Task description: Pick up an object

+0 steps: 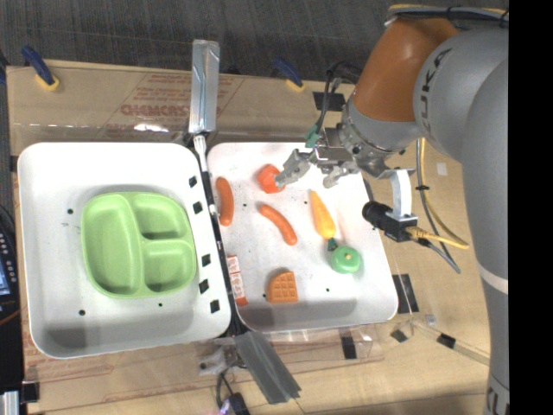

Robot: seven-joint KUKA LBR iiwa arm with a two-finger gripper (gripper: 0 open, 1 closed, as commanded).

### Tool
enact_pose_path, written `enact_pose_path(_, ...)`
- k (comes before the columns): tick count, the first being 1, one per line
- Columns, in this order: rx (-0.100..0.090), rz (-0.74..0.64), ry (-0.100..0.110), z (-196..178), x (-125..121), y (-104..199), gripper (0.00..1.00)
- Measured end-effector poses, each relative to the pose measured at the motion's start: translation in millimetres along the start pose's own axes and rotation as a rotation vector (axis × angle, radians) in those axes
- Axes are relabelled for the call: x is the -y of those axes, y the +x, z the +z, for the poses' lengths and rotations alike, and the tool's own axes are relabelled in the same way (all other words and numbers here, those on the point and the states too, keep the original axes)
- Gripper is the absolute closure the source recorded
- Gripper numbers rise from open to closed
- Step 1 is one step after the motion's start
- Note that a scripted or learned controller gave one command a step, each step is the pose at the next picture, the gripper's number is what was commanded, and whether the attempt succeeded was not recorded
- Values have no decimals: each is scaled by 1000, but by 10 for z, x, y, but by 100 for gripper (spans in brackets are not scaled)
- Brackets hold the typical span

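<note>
The right bin (371, 294) holds several toy foods. A red strawberry-like piece (267, 177) lies at the back, a red sausage (278, 223) in the middle and an orange-red hot dog (225, 200) by the left wall. A yellow-orange carrot (322, 216), a green apple (346, 259) and a tan waffle (282, 287) lie nearer the front. My gripper (308, 175) hangs over the back of this bin, open, with nothing between its fingers. One fingertip (286, 174) is right beside the red piece; the other sits above the carrot's top end.
The left bin (43, 232) carries a green divided plate (138, 245). A metal divider bar (203, 85) rises between the bins at the back. The arm's grey and orange body (415, 67) and yellow cables (436, 223) hang over the right bin's right side.
</note>
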State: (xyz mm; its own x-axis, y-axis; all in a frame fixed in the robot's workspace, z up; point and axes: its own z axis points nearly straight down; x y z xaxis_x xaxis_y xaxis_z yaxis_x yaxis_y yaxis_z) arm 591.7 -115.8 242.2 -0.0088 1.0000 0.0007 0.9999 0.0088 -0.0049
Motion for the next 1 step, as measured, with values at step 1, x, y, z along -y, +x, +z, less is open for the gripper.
enact_pose_path(1,-1,19,5,1383,103,-320,0)
